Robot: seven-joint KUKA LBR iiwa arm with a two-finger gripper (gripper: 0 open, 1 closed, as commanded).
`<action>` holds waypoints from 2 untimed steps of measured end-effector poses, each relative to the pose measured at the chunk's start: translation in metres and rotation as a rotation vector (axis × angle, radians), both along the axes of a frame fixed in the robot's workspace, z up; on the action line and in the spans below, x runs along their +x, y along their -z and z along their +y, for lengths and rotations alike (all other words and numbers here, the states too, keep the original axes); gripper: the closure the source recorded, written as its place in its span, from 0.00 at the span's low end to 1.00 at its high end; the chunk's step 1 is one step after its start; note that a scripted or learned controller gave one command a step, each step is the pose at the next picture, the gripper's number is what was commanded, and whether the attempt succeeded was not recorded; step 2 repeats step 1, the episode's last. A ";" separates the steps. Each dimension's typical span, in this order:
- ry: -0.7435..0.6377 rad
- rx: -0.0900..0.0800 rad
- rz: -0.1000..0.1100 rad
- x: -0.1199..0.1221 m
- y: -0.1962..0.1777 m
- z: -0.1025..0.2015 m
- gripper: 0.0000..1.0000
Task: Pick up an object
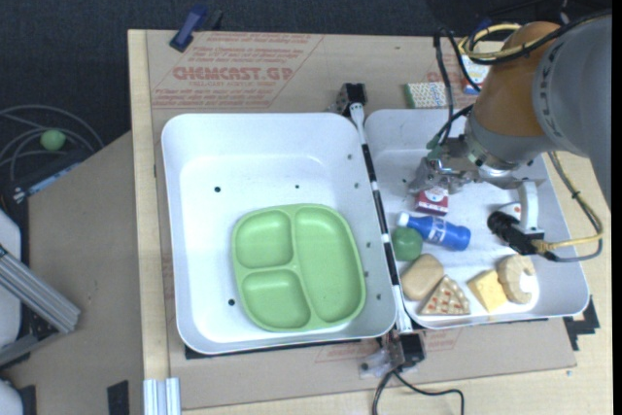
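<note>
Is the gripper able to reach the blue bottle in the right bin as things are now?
Probably yes. The gripper hangs over the right bin, close above the blue bottle. A small red and white carton lies between them, but the bottle's top is uncovered, so a short move down should reach it.

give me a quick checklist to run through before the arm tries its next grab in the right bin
1. Gripper over the right bin: ok.
2. Something to grab beneath it: ok, a small red and white carton lies just below.
3. Carton between the fingers: cannot tell, the wrist hides them.
4. Room around the carton: not ok, the blue bottle lies close beside it.
5. Other items out of the way: ok, the pizza slice and cheese wedge sit at the near end.
6. Green tray in the left bin: ok, away from the arm.
</note>
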State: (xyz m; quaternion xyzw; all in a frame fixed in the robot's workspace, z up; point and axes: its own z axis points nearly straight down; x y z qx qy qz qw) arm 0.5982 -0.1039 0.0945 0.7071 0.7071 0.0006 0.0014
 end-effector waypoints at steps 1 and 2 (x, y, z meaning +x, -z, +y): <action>-0.002 0.002 0.001 -0.012 -0.091 0.071 1.00; -0.002 0.002 0.001 -0.012 -0.091 0.071 1.00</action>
